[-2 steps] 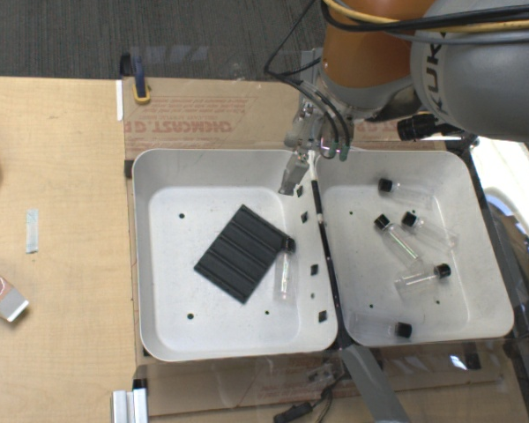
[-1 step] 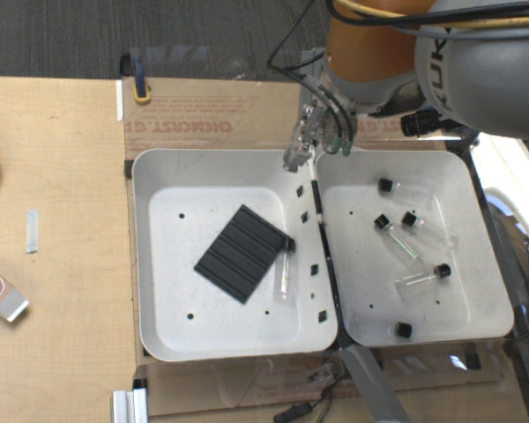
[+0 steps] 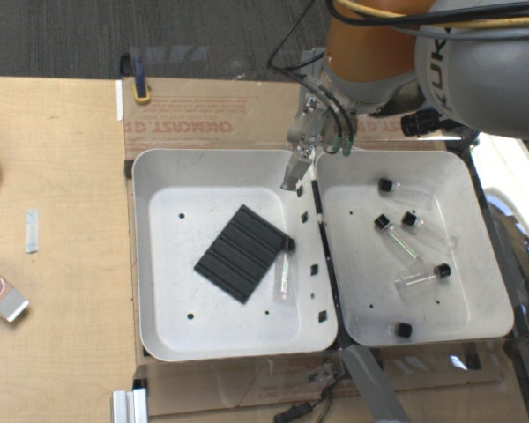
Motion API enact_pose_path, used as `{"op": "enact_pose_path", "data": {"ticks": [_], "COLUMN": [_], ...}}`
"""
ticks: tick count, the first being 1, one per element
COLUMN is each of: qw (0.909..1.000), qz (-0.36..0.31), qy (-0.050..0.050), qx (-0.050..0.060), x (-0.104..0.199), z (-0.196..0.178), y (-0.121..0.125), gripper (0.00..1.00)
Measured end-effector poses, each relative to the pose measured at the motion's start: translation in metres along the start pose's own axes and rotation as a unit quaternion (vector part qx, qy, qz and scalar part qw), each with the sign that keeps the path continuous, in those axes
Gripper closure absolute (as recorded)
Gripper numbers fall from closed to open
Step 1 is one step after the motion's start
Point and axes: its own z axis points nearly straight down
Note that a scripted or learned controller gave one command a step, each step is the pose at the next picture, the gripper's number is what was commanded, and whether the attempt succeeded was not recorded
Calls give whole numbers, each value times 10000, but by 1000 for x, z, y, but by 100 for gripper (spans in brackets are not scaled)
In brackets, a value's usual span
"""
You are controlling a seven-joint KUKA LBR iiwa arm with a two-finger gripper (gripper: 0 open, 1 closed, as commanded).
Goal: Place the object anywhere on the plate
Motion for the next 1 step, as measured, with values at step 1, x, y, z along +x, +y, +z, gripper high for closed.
{"op": "enact_pose_path", "data": {"ticks": [1], "qw": [10000], "qz": [20], "qy": [-16], "qx": [-9], "x": [-2], "z": [-9], "y": [-1], "gripper": [100]}}
